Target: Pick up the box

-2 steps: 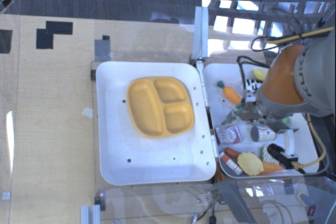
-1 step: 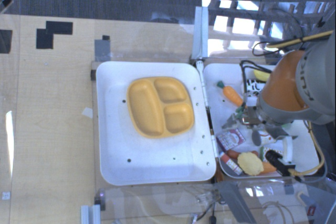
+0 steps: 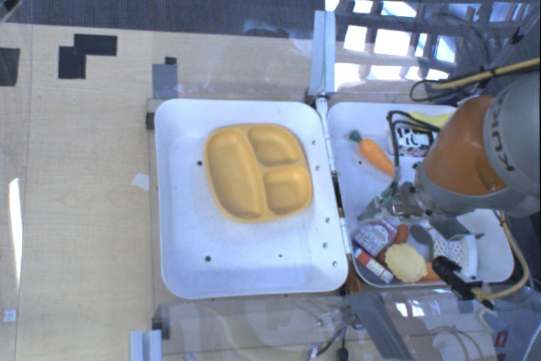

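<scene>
My arm [image 3: 473,156] hangs low over the right bin [image 3: 342,127], and the box is not yet lifted, as far as I can judge. My gripper [image 3: 406,200] sits at the near middle of that bin, just above the clutter. My wrist covers it from this angle, so I cannot tell whether it is apart or together, and I see nothing clamped in it.

What I take for the box [image 3: 409,136] lies at the far side of the right bin, partly under my orange band. It has flat faces, black-and-white print and a yellow edge, and looks like thin card. It is apart from my gripper. So reaching it, closing on it and raising it all seem left to do.

Beside the box lies a carrot [image 3: 375,155], smooth, tapered, orange with a green tip, probably plastic. Near the front wall is a packet [image 3: 375,236], flat and glossy with busy print. It could also pass for a small box, so I am not sure of my target. Touching it is a yellow lump [image 3: 407,262], rounded and matt, like a toy lemon. To its right is a white piece [image 3: 457,250] with a dotted or meshed surface.

The left bin [image 3: 182,258] holds a tray [image 3: 258,171], yellow, rounded and moulded into three compartments. Both bins are shallow, white, smooth plastic with rounded corners.
</scene>
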Motion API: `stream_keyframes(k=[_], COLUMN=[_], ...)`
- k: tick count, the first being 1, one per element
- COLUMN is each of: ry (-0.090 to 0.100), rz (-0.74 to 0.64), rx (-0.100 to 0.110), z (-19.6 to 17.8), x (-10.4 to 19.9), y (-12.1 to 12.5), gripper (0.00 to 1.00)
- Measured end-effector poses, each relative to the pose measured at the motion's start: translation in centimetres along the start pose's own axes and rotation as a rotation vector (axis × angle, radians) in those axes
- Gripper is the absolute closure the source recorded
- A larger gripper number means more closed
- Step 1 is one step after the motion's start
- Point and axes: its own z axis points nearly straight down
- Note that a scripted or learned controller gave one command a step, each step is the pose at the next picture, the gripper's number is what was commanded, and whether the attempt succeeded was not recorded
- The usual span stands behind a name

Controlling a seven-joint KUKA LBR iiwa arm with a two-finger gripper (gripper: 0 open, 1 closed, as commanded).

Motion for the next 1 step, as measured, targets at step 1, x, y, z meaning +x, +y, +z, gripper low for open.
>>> stream_keyframes(k=[1], ry=[0.000], rz=[-0.029], rx=[-0.001], z=[-0.01], x=[0.10], y=[-0.35], gripper=[0.00])
